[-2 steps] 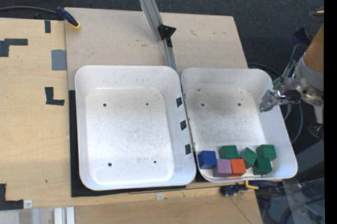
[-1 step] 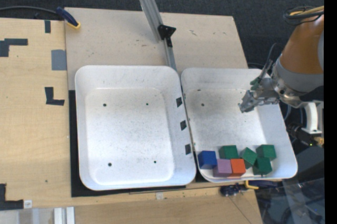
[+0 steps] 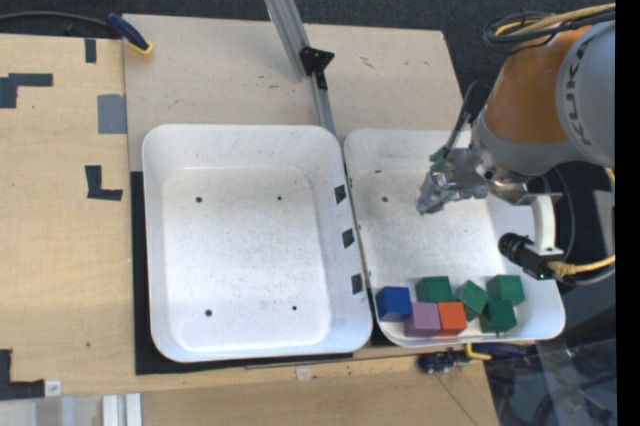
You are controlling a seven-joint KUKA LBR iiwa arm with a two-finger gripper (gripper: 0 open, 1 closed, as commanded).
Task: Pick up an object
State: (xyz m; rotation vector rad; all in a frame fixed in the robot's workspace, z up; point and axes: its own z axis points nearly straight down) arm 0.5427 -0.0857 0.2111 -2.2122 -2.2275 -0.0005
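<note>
Several small blocks lie along the near edge of the right bin (image 3: pixel 400 159): a blue block (image 3: pixel 394 302), a purple block (image 3: pixel 426 317), an orange block (image 3: pixel 452 316) and green blocks (image 3: pixel 434 289), (image 3: pixel 473 296), (image 3: pixel 507 289), (image 3: pixel 498 315). My gripper (image 3: pixel 432 198) hangs over the middle of the right bin, above and behind the blocks, well apart from them. Nothing shows between its fingers.
The left bin (image 3: pixel 160 164) sits beside the right one, sharing a raised middle rim. A slanted metal rail (image 3: pixel 285 9) crosses behind the bins. The arm's orange band and grey body (image 3: pixel 545 104) stand over the right bin's right side, with cables nearby.
</note>
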